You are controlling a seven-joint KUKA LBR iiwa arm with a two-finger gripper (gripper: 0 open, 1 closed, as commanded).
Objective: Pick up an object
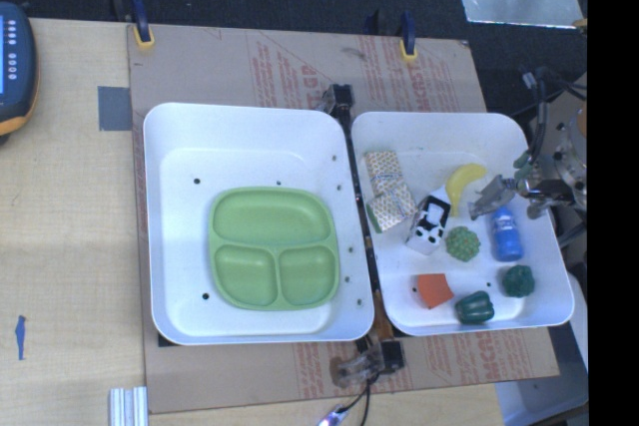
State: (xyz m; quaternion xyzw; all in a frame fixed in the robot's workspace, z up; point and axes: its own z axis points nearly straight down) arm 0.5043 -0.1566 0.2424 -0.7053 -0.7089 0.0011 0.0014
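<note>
The right bin [399,130] holds several small objects. Two patterned packets [387,187] lie at its left, with a black-and-white cube [428,222] beside them. A yellow banana [463,181], a green broccoli piece [462,243], a blue bottle [507,238], a dark green lump [517,281], an orange block [433,290] and a green pepper [475,308] are spread over the rest. My gripper [511,197] hangs over the bin's right side, just above the blue bottle and to the right of the banana. Nothing is visibly held.
The left bin [170,214] holds a light green divided plate [273,247]. The bins' inner walls meet along the middle. A blue and orange device [14,65] lies at the bench's far left edge. Clamps [406,35] pin the cardboard at the back.
</note>
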